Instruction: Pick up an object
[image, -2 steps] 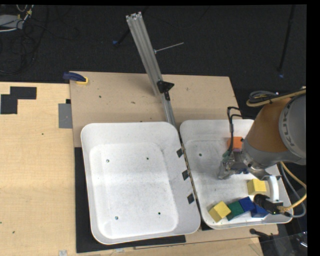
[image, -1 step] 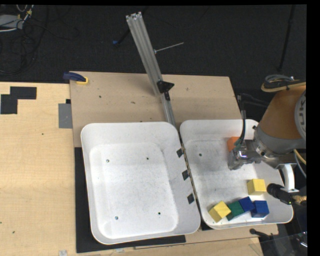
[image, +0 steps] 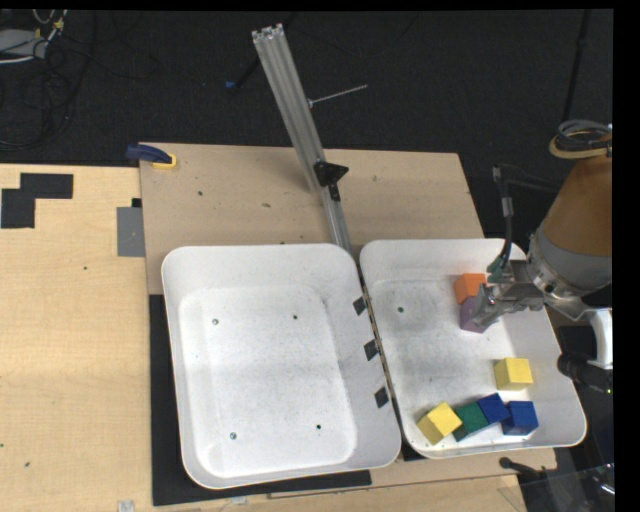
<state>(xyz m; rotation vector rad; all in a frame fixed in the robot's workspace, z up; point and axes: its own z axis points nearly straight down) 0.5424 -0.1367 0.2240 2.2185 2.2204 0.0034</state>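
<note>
Bins sit side by side; the right bin (image: 420, 330) takes the arm (image: 580, 215). Its gripper (image: 487, 303) meets a purple block (image: 472, 315) beside an orange block (image: 466, 287); whether it grips, I cannot tell. Yellow block (image: 513, 373) lies nearer.

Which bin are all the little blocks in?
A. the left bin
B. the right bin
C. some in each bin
B: the orange block, purple block, yellow block and the yellow, green and blue cluster near the front edge all lie in the right bin, where the gripper reaches in.
</note>
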